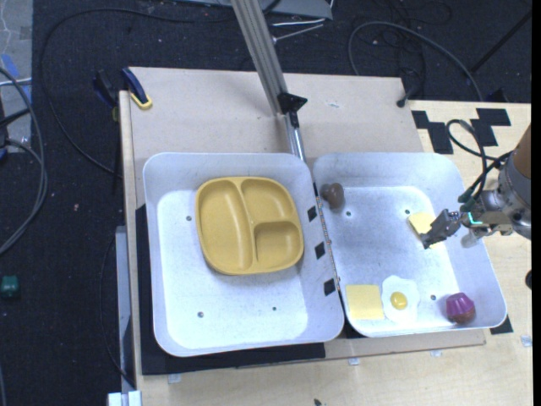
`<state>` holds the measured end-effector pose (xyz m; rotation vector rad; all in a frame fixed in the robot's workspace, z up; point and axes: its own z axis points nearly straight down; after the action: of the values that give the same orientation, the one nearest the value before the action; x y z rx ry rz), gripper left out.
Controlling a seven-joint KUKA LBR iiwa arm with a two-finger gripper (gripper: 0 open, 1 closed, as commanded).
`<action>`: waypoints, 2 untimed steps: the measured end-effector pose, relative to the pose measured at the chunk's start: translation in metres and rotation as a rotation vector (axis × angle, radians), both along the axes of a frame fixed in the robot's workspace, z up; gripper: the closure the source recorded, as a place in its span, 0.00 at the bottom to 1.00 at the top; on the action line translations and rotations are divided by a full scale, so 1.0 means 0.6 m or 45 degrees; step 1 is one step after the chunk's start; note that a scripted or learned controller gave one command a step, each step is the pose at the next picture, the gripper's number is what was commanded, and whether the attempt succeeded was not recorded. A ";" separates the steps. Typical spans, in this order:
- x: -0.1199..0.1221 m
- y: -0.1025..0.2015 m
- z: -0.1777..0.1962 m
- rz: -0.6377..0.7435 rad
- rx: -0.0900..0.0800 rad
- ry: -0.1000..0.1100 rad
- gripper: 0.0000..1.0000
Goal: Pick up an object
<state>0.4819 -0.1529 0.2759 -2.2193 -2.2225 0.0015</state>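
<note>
yellow block (420, 222) lies in the right bin (372, 180), just left of the gripper (441, 228). its dark fingers (437, 232) hang beside the block, seemingly lined up to grasp; their spread i cannot tell.

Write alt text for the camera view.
A robot gripper reaches from the right over the right bin, near a small yellow block. That bin also holds a fried egg, yellow slice, purple item and brown item; the left bin holds a yellow divided plate.
</note>
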 end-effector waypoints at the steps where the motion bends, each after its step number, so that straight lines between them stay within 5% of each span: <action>1: 0.000 0.000 0.001 0.000 0.000 -0.001 0.00; 2: -0.003 -0.006 -0.072 -0.004 0.001 0.004 0.00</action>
<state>0.4800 -0.1562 0.2327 -2.2205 -2.2173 0.0036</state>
